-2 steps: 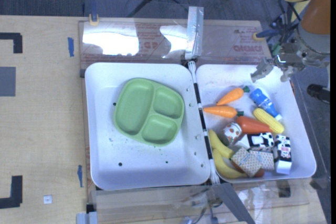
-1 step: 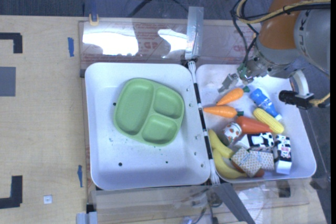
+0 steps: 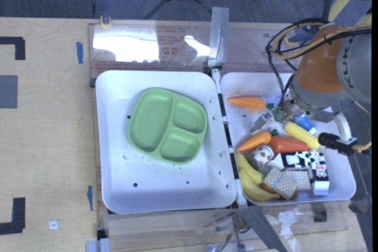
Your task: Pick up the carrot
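Camera view: jaws (image 3: 267,119) parted, empty, low between two carrots (image 3: 247,102)

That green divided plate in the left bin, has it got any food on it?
No food. The green plate lies flat in the left bin, and all three compartments show bare green. The carrot lies in the right bin.

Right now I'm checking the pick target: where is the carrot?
The carrot lies in the right bin, near its far-left corner, just left of the gripper.
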`<state>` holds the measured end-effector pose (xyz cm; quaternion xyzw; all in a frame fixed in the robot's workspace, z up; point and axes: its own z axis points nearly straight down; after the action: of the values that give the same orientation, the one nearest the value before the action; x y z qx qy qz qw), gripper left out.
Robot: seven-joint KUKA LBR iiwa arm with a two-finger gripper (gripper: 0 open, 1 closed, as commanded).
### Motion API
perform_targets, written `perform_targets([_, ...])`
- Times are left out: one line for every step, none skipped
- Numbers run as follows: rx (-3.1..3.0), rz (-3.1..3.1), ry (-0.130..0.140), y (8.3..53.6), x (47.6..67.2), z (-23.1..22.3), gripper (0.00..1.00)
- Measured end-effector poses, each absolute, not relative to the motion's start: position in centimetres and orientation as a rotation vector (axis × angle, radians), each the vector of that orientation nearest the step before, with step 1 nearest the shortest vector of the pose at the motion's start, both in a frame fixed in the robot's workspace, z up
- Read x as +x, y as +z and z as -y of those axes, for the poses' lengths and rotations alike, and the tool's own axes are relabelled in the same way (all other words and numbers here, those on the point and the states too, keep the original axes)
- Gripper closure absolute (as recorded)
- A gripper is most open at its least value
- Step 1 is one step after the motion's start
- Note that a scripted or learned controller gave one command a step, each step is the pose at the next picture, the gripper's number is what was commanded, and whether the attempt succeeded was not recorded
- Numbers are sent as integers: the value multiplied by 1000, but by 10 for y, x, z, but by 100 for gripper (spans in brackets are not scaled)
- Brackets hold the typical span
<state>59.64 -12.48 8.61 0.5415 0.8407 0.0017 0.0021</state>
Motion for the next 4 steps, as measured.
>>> perform_targets([1923, -2493, -3, 162, 515, 151, 0])
perform_targets([1359, -2832, 1, 182, 548, 77, 0])
perform_targets([1362, -2821, 6, 86, 511, 138, 0])
perform_targets([1109, -2930, 3, 86, 570, 196, 0])
